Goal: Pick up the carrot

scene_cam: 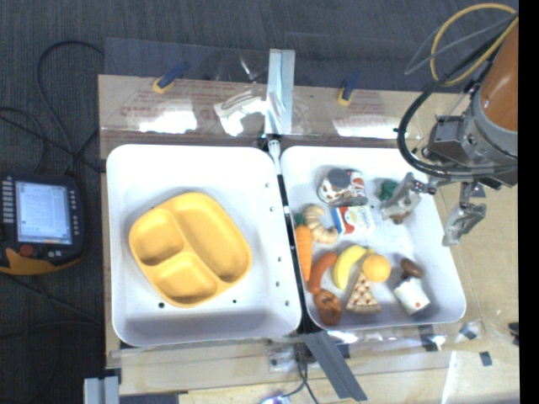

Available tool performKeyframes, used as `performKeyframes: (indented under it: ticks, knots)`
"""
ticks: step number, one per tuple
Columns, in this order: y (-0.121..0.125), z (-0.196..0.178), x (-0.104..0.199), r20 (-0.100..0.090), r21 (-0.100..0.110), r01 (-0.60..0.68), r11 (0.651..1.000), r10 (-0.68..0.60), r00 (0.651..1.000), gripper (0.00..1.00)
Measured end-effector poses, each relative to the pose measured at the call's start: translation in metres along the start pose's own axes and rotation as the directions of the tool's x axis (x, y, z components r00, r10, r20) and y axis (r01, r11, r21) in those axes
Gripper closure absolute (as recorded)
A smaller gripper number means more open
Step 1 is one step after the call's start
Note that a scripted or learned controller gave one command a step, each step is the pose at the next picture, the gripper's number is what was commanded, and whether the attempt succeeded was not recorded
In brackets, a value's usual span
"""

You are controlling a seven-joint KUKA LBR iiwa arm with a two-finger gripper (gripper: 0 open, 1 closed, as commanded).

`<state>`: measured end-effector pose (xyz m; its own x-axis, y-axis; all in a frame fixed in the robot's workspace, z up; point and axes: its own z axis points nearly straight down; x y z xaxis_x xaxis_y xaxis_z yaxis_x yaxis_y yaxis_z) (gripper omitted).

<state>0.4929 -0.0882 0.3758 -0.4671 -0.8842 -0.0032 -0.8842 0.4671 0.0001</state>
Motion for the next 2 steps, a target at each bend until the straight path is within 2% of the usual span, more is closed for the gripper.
performKeyframes:
  ticks: [1, 2]
  knots:
    - [-0.002, 0.133, 0.008, -0.003, -0.010, 0.030, 1.000, -0.030, 1.000, 0.00]
    - [-0.012, 0.275, 0.016, -0.003, -0.007, 0.058, 0.998, -0.058, 0.998, 0.00]
